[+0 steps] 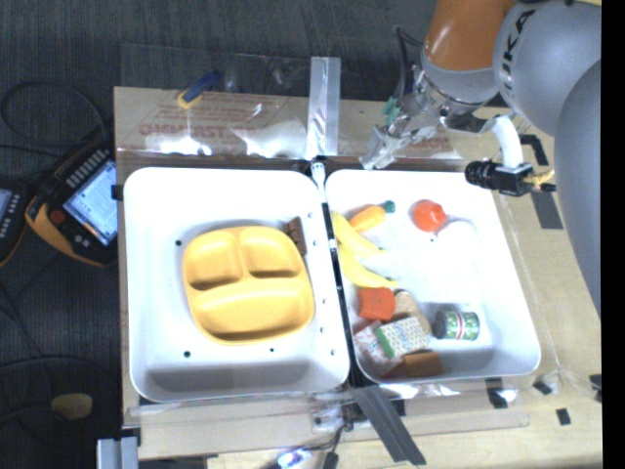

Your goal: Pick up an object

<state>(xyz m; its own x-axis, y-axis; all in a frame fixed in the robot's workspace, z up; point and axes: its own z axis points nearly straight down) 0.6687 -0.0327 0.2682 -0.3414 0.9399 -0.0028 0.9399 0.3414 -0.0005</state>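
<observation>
Setting: a pale wooden bench [562, 379] on dark carpet, carrying two shallow white bins side by side, with clear plastic sheeting taped along the bench's far edge.

Left bin [156, 262]: holds a yellow divided tray [249, 283], lying flat near the middle; a small brown item [296, 231] sits at the tray's far right corner, against the divider wall.

Right bin [508, 301]: holds the loose objects. A yellow banana [354, 252] lies along the left wall; an orange carrot-like piece [368, 215] rests just beyond it; a red tomato-like ball [428, 214] sits apart toward the far side. Nearer the camera cluster an orange-red block [377, 304], a green-patterned packet [401, 337], a small green-labelled can [457, 324] on its side and a brown piece [420, 364].

Arm: the grey arm with orange band enters from the upper right.

Gripper [383, 151]: poised over the far rim of the right bin, tilted down and left; whether it is spread or closed cannot be told, and nothing is seen in it.

Nearest objects: the carrot-like piece and the tomato-like ball, both near the gripper but apart from it.

Floor, left: an orange-and-black handheld controller [83, 203] with cables.
</observation>
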